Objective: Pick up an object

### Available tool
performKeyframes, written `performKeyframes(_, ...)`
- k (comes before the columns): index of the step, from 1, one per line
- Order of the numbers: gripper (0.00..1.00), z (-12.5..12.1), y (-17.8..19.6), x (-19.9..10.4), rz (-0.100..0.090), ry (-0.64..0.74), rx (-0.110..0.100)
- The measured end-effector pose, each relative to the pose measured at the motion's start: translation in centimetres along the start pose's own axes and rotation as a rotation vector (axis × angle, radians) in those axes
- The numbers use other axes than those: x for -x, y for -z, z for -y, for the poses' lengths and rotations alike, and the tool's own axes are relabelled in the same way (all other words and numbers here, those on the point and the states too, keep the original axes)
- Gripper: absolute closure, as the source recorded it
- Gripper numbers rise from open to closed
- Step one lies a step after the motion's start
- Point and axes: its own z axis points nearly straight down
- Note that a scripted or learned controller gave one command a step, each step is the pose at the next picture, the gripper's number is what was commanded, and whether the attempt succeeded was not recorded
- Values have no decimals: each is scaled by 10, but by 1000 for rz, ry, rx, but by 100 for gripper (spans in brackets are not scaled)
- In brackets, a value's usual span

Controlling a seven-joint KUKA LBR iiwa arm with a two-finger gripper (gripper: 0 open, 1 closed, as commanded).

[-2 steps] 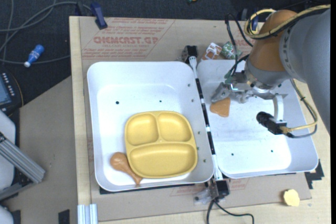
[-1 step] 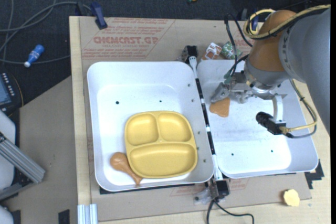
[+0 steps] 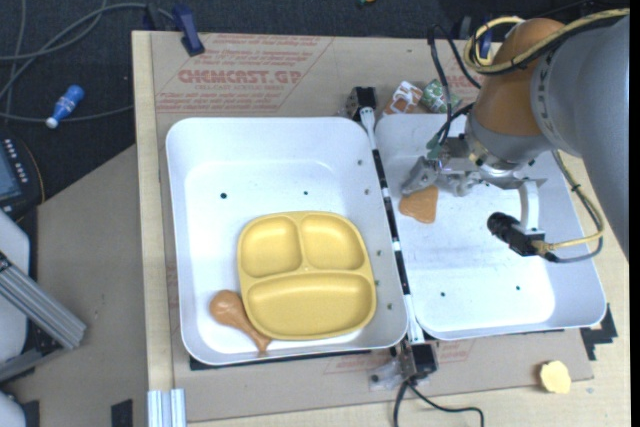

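Observation:
A small tan-orange food piece (image 3: 421,205) lies in the right bin (image 3: 480,305), near its left wall. My gripper (image 3: 428,171) hangs just above and behind that piece, with the grey arm and its orange band (image 3: 512,75) reaching in from the right. A yellow divided plate (image 3: 304,273) rests in the left bin (image 3: 200,175). An orange drumstick-shaped toy (image 3: 236,313) lies against the plate's lower left edge.
A small cluster of objects (image 3: 418,97) sits at the back edge of the right bin. A yellow piece (image 3: 554,376) lies on the bench at the lower right. A blue clip (image 3: 186,29) rests on the cardboard at the back left.

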Motion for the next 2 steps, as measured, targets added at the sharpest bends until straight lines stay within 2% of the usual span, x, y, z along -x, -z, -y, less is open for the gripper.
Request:
performKeyframes(1,0,-2,0,4,0,0,1)
performKeyframes(2,0,12,0,0,1,-1,-2)
